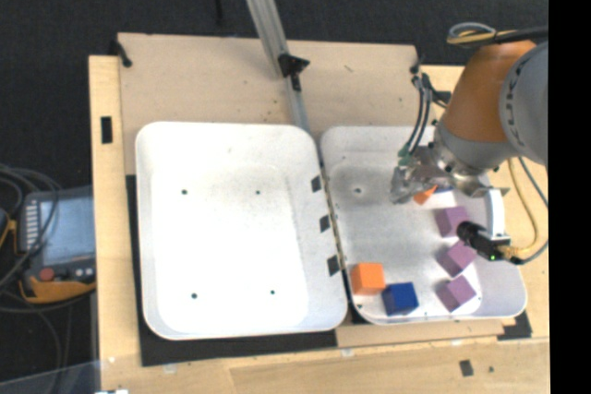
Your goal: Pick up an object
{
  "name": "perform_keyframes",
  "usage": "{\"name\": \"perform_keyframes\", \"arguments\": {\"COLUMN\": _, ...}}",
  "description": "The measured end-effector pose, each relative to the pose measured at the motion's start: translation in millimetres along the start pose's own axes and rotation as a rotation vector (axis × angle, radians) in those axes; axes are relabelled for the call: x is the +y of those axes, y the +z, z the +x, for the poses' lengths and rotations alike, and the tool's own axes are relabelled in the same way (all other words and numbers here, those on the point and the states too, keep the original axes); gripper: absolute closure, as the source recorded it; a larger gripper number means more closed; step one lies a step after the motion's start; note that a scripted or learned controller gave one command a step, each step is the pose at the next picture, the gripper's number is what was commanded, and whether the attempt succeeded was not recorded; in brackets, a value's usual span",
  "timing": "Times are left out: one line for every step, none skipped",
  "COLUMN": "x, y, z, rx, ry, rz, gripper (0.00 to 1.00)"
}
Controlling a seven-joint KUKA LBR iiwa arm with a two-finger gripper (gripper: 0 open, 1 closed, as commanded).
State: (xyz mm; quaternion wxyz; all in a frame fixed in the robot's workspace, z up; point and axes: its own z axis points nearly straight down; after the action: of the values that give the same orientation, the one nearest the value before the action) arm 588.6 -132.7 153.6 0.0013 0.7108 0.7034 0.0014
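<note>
Five blocks [370,277] lie in the right bin [369,171].

No readable text, labels, brands or numbers anywhere; pendant screen [60,226] at left too blurred.

Fixed overhead camera, slanted down over both bins [231,143]

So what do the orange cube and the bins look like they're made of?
Small orange cube: probably foam or painted wood, with matte, even colour and no glare. Two shallow white bins: likely moulded plastic, with rounded corners and a faint sheen.
</note>
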Motion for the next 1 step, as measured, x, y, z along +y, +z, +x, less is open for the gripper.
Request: {"name": "perform_keyframes", "arguments": {"x": 1.7, "y": -43.9, "z": 0.9, "rx": -0.001, "ry": -0.01, "rz": -0.002, "gripper": 1.0}}
